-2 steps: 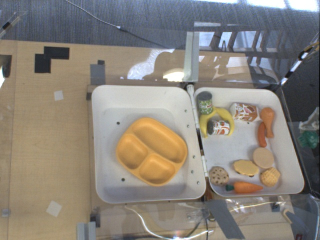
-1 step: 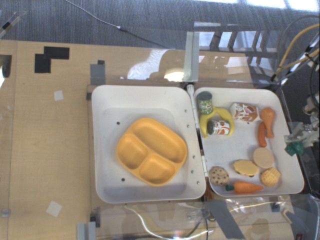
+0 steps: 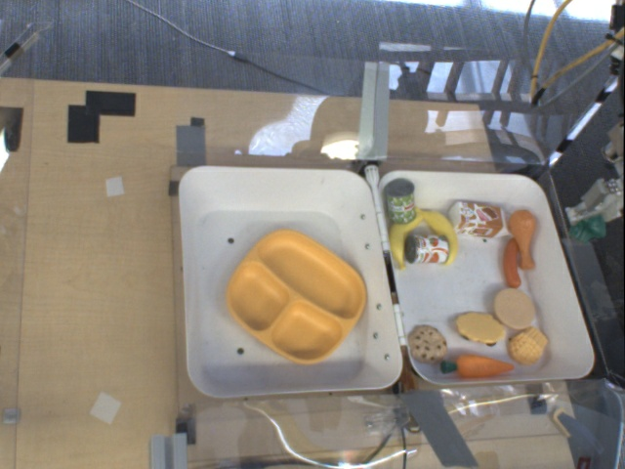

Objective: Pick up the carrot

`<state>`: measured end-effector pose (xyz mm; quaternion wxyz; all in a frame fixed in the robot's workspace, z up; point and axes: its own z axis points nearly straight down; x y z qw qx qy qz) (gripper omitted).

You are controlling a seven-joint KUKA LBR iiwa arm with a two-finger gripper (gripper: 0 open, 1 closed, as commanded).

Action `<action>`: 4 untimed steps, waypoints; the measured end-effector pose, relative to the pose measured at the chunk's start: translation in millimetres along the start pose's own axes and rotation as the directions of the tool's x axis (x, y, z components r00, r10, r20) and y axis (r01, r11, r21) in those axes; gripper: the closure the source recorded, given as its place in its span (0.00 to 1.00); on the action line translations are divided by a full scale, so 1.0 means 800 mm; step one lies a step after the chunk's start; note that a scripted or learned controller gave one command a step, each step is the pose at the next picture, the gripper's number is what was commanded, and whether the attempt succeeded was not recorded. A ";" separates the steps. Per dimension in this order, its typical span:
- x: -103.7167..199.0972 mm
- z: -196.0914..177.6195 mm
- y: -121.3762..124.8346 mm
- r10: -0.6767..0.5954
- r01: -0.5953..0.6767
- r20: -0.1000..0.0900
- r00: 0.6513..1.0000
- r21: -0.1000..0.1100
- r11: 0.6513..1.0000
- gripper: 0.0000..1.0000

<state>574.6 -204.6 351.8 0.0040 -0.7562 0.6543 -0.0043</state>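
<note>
Carrot (image 3: 480, 366) lies along the right bin's (image 3: 576, 306) near wall, beside a cookie (image 3: 427, 343); jaws' state unclear.

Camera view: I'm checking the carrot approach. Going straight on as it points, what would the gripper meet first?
Unclear: the gripper sits at the right edge, beyond the rim of the shallow white right bin. If it points down, it would probably meet the dark surface beside that bin, not the orange toy carrot.

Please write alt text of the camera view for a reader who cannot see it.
A small orange toy carrot with a green top lies at the near edge of the right shallow white bin among other toy foods. The left shallow white bin holds a yellow divided plastic plate.
</note>
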 end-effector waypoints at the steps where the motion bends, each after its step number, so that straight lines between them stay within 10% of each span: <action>1: -0.021 -0.074 0.100 -0.065 0.065 -0.006 0.998 0.001 0.998 1.00; 2: -0.028 0.037 0.106 -0.318 0.318 0.005 0.948 -0.007 0.948 1.00; 3: -0.024 -0.043 0.105 -0.429 0.429 0.001 0.903 -0.003 0.903 1.00; 4: -0.027 0.039 0.101 -0.804 0.804 0.005 0.594 -0.002 0.594 1.00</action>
